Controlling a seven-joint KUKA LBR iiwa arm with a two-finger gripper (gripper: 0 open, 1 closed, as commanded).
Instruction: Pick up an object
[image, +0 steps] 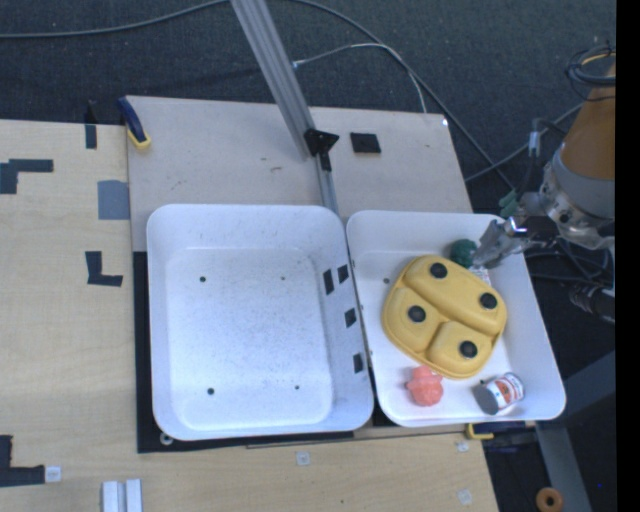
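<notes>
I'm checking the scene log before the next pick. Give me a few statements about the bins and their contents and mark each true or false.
1. The yellow toy lies in the right bin. True.
2. The pink object lies in the left bin. False: it lies in the right bin, just below the yellow toy.
3. The hand is over the right bin's upper part, near the small green object. True.
4. The small can sits on top of the yellow toy. False: it lies on the bin floor near the lower right corner.
5. The hand is lifting the yellow toy. False: it is beside the toy's upper edge.
</notes>
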